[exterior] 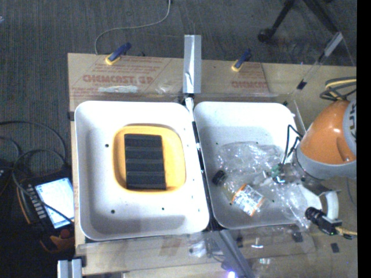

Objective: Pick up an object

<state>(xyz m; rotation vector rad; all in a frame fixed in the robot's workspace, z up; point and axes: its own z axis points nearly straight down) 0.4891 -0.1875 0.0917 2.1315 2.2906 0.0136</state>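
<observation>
Camera view: desk [81, 74] carries two shallow white bins side by side. Left bin [93, 155] holds a yellow tray-like item with a dark ribbed block [144, 161] lying in its middle, flat, well apart from the arm. Right bin [243, 117] holds the clutter: crumpled clear plastic packaging [246, 158] spread across the bin's centre and toward its near right corner, a small orange-and-white packet [248, 200] lying on or partly under the plastic near the front wall, and a small black object [218, 177] just beside the plastic on its left side. Arm [330, 135] comes in from the right, orange band over the right bin's right wall, wrist low at the plastic's right side. Hand [280, 173] sits down at the plastic, about touching it; the tips are lost in the glare and crinkle of the clear film, so cannot tell how far open it is or whether it has hold of anything. No item is visibly between the tips. Progress: reach into the right bin looks done, hand is at the pile; likely target is the plastic or something by it, which one cannot tell. Everything lies on the bin floor, nothing lifted. Left to do: a confirmed grip and the lift clear of the bin.
</observation>
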